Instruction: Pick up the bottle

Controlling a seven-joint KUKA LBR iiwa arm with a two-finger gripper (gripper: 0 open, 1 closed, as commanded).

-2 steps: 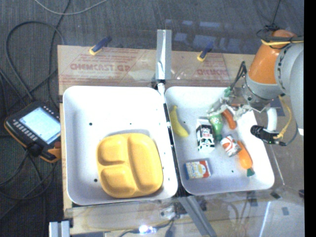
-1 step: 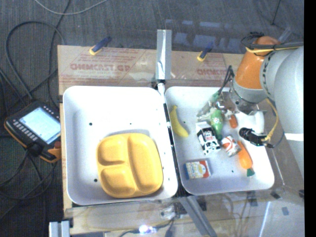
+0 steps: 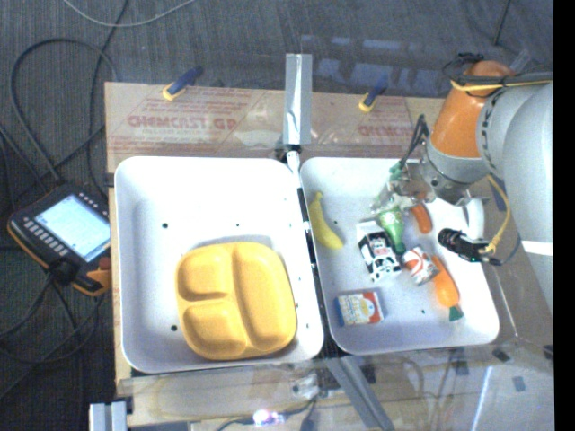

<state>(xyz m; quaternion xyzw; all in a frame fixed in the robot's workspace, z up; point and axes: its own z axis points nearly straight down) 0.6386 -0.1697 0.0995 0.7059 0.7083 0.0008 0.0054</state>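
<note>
I see the green bottle (image 3: 392, 224) lying tilted in the right bin (image 3: 346, 187), toward its upper middle, partly hidden beneath my gripper (image 3: 406, 185).

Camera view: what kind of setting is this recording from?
Probably a robotics lab bench for bin picking: two white bins on a clamped board, a grey and orange arm reaching over toy food, a teach pendant and loose cables on carpet.

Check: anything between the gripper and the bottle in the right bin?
Nothing visible does. The gripper is directly above the green bottle at its upper end. The carrot lies beside it, the banana well off toward the divider.
</note>
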